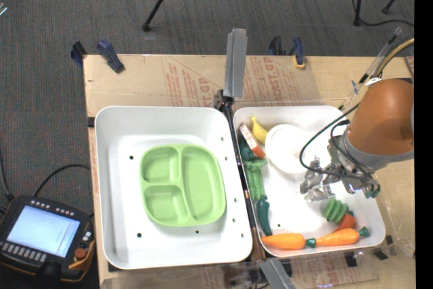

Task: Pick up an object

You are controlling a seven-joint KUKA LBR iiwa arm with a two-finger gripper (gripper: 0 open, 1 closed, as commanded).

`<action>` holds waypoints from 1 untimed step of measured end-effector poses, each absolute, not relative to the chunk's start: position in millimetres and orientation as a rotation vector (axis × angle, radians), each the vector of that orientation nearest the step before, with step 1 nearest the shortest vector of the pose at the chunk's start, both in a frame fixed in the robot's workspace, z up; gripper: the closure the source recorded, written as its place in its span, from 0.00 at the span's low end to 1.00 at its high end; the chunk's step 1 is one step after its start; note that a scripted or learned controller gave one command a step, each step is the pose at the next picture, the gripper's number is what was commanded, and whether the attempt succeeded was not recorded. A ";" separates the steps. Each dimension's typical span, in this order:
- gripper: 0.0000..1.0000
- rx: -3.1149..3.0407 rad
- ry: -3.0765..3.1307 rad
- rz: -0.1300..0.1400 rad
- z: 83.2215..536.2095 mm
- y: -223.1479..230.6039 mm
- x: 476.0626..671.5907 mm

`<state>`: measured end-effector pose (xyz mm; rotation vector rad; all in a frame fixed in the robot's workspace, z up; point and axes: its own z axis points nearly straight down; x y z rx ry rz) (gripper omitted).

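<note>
**A:** Where is the tool (318,190) sitting at this moment?

**B:** It is hanging over the right bin (376,203), low above the white floor, just left of a green ribbed piece (333,209). The grey arm (379,120) with its orange band is reaching in from the right and covering part of that bin's far corner.

**A:** Are the fingers spread or pressed together?

**B:** I cannot tell. The metal tips are looking like one small grey cluster from this slant, and nothing is showing clearly between them.

**A:** So what is lying in that bin?

**B:** A white round plate (284,147) is resting near the back, with a yellow banana (259,129) just behind its left edge. Along the left wall some green vegetables (255,176) are lying end to end, with a darker green one (263,214) nearer the front. At the front, one orange carrot (286,240) is lying along the wall, and a second carrot (338,237) is lying to its right, near the green ribbed piece. A small red-orange thing is peeking out beside that piece.

**A:** And the left bin (115,145)?

**B:** It is holding a light green divided tray (183,185), lying flat near the middle, well apart from the tool.

**A:** Anything around the bins?

**B:** Both are sitting on a cardboard-covered surface (162,81). A handheld pendant with a lit screen (42,232) is lying on the floor at the lower left.
</note>
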<state>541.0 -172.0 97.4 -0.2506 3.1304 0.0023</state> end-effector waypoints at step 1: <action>1.00 -0.628 3.076 0.002 92.3 -211.2 553.4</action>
